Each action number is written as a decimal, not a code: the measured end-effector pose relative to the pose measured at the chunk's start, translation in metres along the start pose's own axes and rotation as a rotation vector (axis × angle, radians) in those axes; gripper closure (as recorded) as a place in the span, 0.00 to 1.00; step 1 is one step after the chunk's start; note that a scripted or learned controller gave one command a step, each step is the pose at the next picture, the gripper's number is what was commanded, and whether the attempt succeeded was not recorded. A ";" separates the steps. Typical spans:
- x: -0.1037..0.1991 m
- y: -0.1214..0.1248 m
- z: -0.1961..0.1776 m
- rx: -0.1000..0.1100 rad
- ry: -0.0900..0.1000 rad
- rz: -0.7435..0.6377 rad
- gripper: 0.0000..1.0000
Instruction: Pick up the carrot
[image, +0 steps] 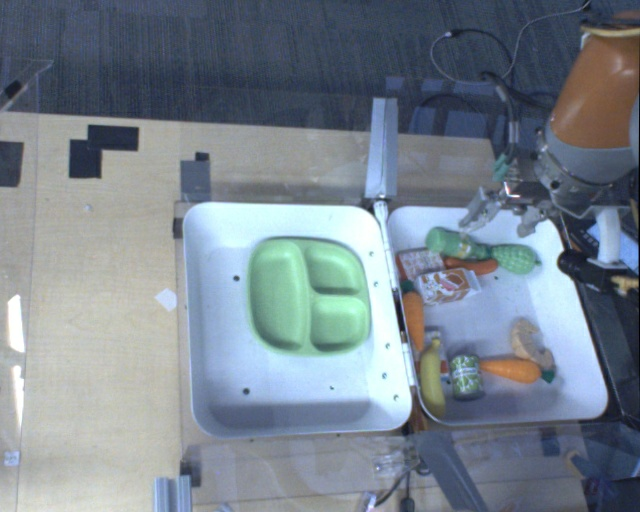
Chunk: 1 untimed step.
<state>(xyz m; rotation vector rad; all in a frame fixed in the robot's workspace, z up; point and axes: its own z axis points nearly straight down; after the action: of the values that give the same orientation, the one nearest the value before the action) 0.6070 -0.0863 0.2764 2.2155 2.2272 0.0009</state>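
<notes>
The tabletop (100, 330) carries two shallow white bins side by side. The left bin (215, 400) contains a green divided plate (307, 295).

The right bin (580, 340) contains the mixed items. Along its left wall lie a slim orange piece (412, 318) and a yellow bottle (431, 375). Next come a small green can (464, 375) and a flat red-and-white packet (440, 283); printing on both is too small to read. A green bottle (462, 243) and a green textured item (516, 258) lie across the far part of the bin.

The carrot (512, 371) lies in the near part of the right bin, just beside the can. Its long axis runs roughly left-right, with the tip toward the can and the leafy end to the right. A beige item (532, 345) sits just behind it.

The gripper (492, 205) hangs over the far edge of the right bin. The fingers appear spread apart and hold nothing. The carrot lies well apart from them, toward the near side of the bin, so the coming move likely requires travel toward the near edge and then a descent.
</notes>
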 end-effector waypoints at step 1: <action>-0.060 -0.106 -0.019 -0.007 -0.005 -0.704 0.00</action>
<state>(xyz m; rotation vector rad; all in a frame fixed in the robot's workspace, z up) 0.5013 -0.1467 0.2953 1.3088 2.8464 0.0029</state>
